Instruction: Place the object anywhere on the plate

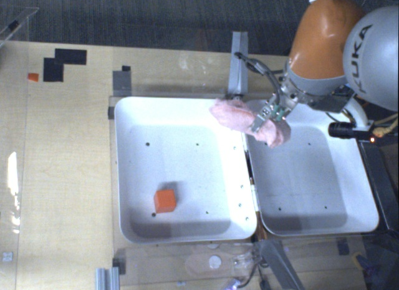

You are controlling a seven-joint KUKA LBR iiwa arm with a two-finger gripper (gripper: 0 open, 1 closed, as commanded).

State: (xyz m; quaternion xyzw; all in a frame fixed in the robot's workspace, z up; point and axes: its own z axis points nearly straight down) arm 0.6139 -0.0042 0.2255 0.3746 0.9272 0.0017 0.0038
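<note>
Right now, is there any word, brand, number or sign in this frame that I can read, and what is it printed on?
"KUKA": dark letters running up the grey shell of the arm, at the right edge of the camera view; the last letter is cut off by the frame edge.
No other text is readable: the white bins, the orange block and the pink cloth-like object carry no visible print.

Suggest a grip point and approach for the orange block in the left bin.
Probably top-down: close the claw across two opposite side faces of the orange block. It sits flat on the left bin floor, apart from the walls, with nothing beside it, so its sides look free.
</note>
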